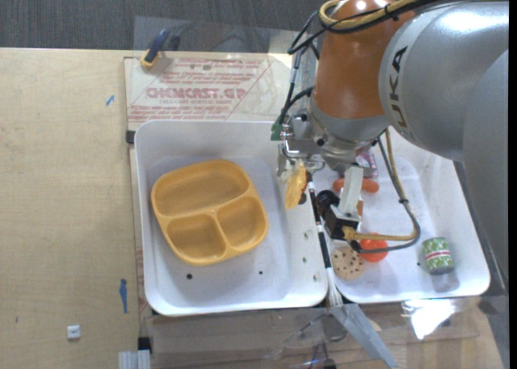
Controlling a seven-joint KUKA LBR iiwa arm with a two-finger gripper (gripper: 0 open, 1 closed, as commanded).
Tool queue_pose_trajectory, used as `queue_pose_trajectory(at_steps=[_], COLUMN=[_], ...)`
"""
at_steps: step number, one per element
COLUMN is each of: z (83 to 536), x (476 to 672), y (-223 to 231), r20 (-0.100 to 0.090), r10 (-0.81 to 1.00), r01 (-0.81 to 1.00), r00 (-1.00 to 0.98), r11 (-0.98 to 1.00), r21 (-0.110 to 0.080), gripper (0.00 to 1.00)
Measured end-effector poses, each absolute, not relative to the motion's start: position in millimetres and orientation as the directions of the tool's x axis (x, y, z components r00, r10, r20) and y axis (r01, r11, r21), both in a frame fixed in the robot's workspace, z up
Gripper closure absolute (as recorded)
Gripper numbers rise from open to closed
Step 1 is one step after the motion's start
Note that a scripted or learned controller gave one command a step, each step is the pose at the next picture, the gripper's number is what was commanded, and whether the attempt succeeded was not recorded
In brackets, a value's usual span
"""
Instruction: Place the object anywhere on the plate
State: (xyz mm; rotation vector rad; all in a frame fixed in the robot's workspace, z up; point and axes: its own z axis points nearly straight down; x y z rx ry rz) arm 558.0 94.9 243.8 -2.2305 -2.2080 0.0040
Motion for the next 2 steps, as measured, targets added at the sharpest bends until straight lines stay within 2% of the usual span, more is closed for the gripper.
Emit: queue_pose_trajectory(at_steps=[1,2], z=[176.8,177.4], x=[603.1,603.3], y=[148.4,148.6], r20=[0.0,0.0], r10=[0.997,0.997], r01=[0.997,0.997], r00=[-0.08,-0.08], r11=[0.08,0.08], r21=[-0.001,0.0], gripper=[1.0,0.0])
